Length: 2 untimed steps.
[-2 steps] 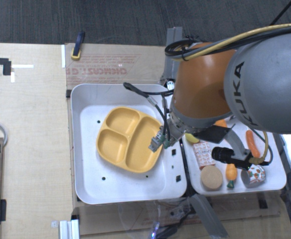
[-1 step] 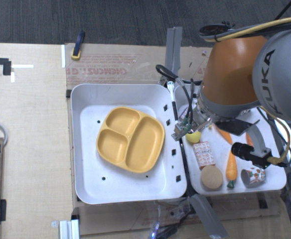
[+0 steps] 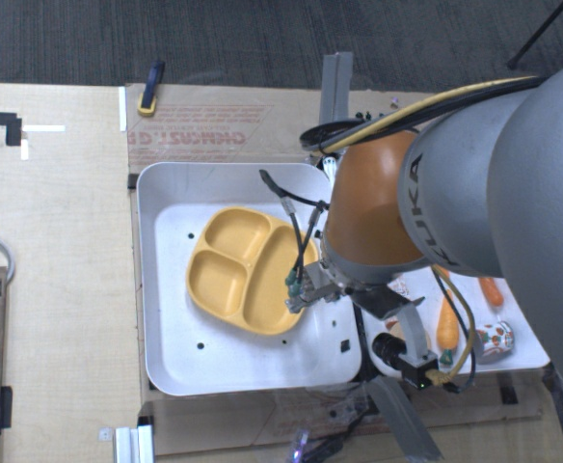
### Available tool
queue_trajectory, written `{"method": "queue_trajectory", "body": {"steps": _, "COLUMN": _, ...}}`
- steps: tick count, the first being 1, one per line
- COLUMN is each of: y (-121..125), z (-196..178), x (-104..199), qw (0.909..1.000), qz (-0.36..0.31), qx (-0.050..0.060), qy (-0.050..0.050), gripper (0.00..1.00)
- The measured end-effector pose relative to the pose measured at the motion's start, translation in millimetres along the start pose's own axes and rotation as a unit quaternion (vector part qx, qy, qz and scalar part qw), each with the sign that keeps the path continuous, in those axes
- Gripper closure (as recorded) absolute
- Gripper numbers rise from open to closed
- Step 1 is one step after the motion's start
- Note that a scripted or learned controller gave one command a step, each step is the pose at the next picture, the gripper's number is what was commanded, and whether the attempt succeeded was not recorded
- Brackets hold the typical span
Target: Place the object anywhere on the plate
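A yellow plate [image 3: 241, 270] with three compartments lies in the left white bin [image 3: 166, 355], slightly right of its middle. The arm's orange-banded wrist hangs over the seam between the two bins, covering the plate's right edge. My gripper [image 3: 363, 302] sits under that wrist and is mostly hidden by it. In the right bin lie an orange carrot-shaped object [image 3: 447, 326], a red-orange piece [image 3: 492, 292] and a small patterned can [image 3: 495, 340]. Nothing rests in the visible part of the plate.
The right bin [image 3: 527, 360] is largely covered by the arm. A yellow-and-black clamp [image 3: 149, 90] sits on the cardboard behind the left bin. Bare white floor surrounds the plate on its left and front.
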State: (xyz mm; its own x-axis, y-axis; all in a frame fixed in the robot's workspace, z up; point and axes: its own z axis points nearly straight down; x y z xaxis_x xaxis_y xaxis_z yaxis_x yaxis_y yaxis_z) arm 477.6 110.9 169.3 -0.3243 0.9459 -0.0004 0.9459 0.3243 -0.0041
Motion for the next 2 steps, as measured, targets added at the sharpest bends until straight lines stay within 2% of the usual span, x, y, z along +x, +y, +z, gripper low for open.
{"method": "queue_trajectory", "body": {"steps": 1, "y": 5, "z": -92, "x": 13, "qw": 0.9809, "qz": -0.195, "qx": -0.002, "qy": -0.001, "gripper": 1.00}}
{"method": "queue_trajectory", "body": {"steps": 2, "y": 41, "z": -121, "x": -59, "qw": 0.9909, "qz": -0.135, "qx": -0.002, "qy": -0.001, "gripper": 1.00}}
